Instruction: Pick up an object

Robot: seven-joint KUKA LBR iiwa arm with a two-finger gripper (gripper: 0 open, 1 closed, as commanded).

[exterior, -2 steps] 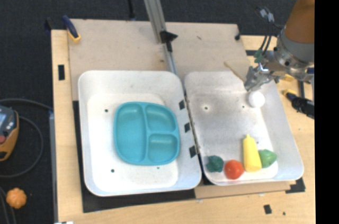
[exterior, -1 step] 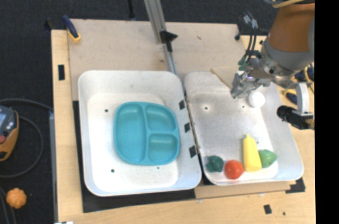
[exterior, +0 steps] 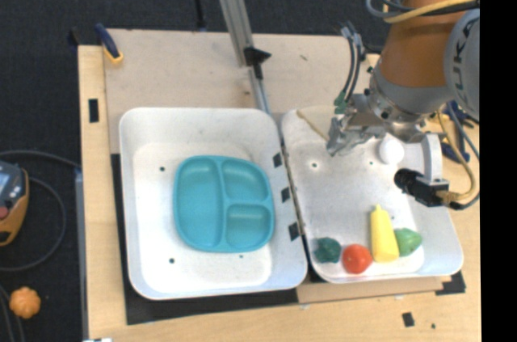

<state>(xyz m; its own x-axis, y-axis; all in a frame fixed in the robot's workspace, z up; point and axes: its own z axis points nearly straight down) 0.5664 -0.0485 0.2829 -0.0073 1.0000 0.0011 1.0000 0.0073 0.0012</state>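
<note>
Camera view, from above at a slant. Grey arm with orange band entering from right, hiding back right corner of right shallow white bin (exterior: 323, 171). Two-finger gripper (exterior: 339, 140) low over that bin's back left part; fingertips dark and blurred, open or closed cannot be told. Nothing discernible between them. White roundish thing (exterior: 391, 151) just beside wrist, partly covered, identity unclear.

Along front edge of right bin, well apart from gripper: dark green lumpy object (exterior: 327, 250), red round object (exterior: 356, 258), yellow upright bottle-shaped object (exterior: 383, 234), light green object (exterior: 408, 240) half hidden behind the yellow one. The four close together in a row.

Left shallow white bin (exterior: 145, 138) holding turquoise plastic divided plate (exterior: 224, 203), three compartments. Grey metal post (exterior: 234, 9) rising behind bins. Orange round object (exterior: 25, 301) off bench at lower left.
</note>
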